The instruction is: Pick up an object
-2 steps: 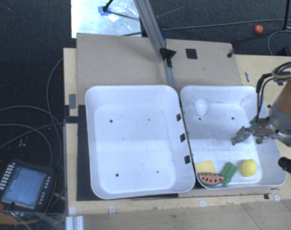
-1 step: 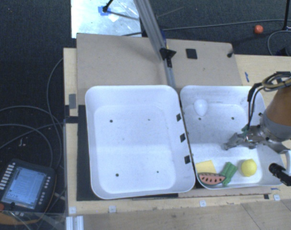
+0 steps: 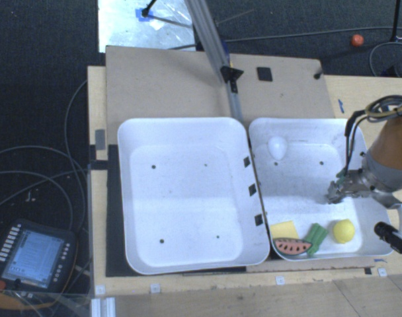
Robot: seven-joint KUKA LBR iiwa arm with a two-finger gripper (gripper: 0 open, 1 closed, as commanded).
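To pick cleanly, the gripper (image 3: 338,191) should shift toward 5 o'clock and come straight down over one item, keeping clear of the right bin (image 3: 300,132) wall. The lemon (image 3: 344,230) lies near it at 5 o'clock, apart from it, with the green piece (image 3: 315,237), the watermelon slice (image 3: 292,246) and the yellow block (image 3: 284,229) at 7 o'clock. Whether the jaws are parted or closed I cannot tell; nothing seems held.

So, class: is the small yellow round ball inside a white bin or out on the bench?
Inside. The small yellow round ball lies on the right shallow white bin's floor, near its front wall.
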